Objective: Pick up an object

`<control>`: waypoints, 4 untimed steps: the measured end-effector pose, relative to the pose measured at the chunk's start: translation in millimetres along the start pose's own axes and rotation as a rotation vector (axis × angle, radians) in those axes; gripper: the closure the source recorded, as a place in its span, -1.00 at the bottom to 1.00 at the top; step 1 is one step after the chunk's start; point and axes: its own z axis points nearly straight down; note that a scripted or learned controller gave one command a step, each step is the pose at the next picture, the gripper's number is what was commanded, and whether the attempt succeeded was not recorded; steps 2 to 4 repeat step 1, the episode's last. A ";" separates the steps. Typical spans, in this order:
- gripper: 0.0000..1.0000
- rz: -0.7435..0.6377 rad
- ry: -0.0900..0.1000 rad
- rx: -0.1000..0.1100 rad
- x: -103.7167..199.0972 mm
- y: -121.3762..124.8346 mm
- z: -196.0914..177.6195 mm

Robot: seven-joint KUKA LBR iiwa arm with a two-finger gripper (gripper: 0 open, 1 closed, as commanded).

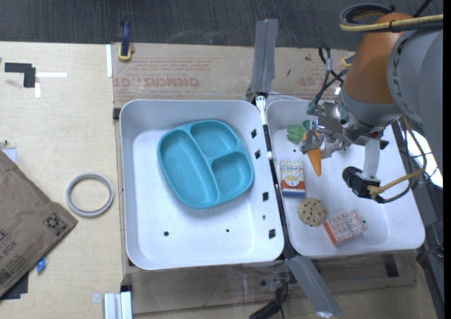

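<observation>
Camera view, end effector [318, 143] grasping carrot [314, 160] near right bin [402, 236] back edge, open floor beside.

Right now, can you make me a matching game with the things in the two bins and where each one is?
Things:
1. blue plate
2. toy carrot
3. cookie
4. small carton

Places:
A. right bin, just above the cookie
B. left bin, on its own
C. right bin, under the arm's wrist
D. right bin, beside the red and white packet

Pairs: 1-B, 2-C, 3-D, 4-A
</observation>
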 end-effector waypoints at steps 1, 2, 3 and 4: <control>1.00 -0.123 -0.001 -0.002 -25.9 45.8 -1.4; 1.00 -0.123 -0.001 -0.002 -25.9 45.8 -1.4; 1.00 -0.123 -0.001 -0.002 -25.9 45.8 -1.4; 1.00 -0.123 -0.001 -0.002 -25.9 45.8 -1.4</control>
